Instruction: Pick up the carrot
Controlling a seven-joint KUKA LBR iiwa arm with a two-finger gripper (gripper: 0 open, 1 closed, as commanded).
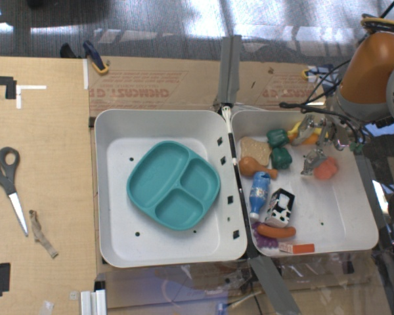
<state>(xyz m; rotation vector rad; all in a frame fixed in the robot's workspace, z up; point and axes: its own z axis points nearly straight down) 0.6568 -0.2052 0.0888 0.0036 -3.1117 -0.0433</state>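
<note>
The carrot [251, 167] is a short orange piece lying at the left side of the right bin [341, 228], just below a tan bread slice [255, 151] and left of a green piece [280, 157]. My gripper [312, 161] hangs low over the upper middle of the same bin, roughly a hand's width to the right of the carrot. It is right next to a salmon-coloured round item [326, 168]. Nothing can be seen held in it.
The right bin also holds a blue bottle [259, 194], a cow-patterned item [280, 209], a sausage [276, 231], another green piece [276, 136] and a yellow item [295, 133]. A teal divided plate [174, 184] lies in the left bin [111, 228]. Scissors [10, 179] lie on the bench.
</note>
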